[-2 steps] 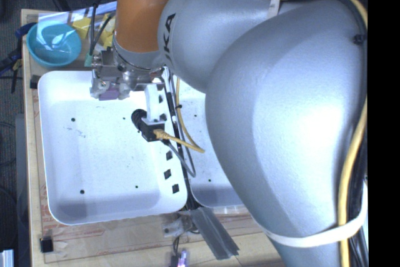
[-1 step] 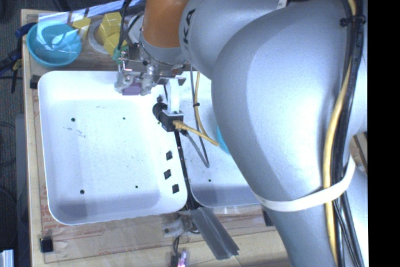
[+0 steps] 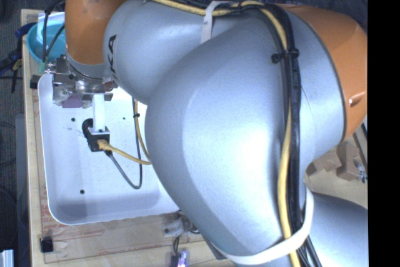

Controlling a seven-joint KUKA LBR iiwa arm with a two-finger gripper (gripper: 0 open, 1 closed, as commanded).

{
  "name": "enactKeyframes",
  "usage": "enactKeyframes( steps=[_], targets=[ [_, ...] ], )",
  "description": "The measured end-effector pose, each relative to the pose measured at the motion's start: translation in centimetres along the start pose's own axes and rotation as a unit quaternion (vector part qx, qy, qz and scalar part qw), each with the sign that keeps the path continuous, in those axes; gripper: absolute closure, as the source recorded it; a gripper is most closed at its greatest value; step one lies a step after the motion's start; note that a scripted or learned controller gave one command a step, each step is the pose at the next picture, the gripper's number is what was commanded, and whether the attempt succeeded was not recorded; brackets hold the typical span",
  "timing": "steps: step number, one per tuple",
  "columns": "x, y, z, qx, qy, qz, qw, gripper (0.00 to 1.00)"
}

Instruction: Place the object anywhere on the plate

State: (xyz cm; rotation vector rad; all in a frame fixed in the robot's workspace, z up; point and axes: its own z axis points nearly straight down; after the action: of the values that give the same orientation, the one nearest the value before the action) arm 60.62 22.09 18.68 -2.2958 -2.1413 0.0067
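- Wooden bench [image 3: 94, 236] carrying a white bin [image 3: 75, 197] at lower left.
- Gripper [image 3: 81, 94] over the bin's ten o'clock corner; whether it grips anything, I cannot tell.
- Purple object [image 3: 74, 100] at the gripper.
- Blue plate [image 3: 42, 37] at eleven o'clock, partly hidden by the grey arm [image 3: 237, 128].

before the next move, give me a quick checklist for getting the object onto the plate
1. Gripper over the white bin: ok, it sits near the bin's upper left corner.
2. Object in the gripper: cannot tell, the fingers are hard to make out.
3. Plate located: cannot tell, a blue rim peeks past the bin's top left, but the arm covers most of the bench.
4. Cable free: ok, it hangs loose over the bin floor.
5. Second bin checked: cannot tell, the arm blocks it.
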Motion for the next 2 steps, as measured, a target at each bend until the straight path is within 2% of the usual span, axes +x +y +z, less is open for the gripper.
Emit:
enactKeyframes(
  steps=[1, 2],
  targets=[
    [-0.2, -0.9, 1.6, 0.001, 0.0, -0.114, 0.9934, 1.0],
    [-0.7, 5.0, -3.8, -0.001, 0.0, -0.104, 0.9945, 1.0]
  ],
)
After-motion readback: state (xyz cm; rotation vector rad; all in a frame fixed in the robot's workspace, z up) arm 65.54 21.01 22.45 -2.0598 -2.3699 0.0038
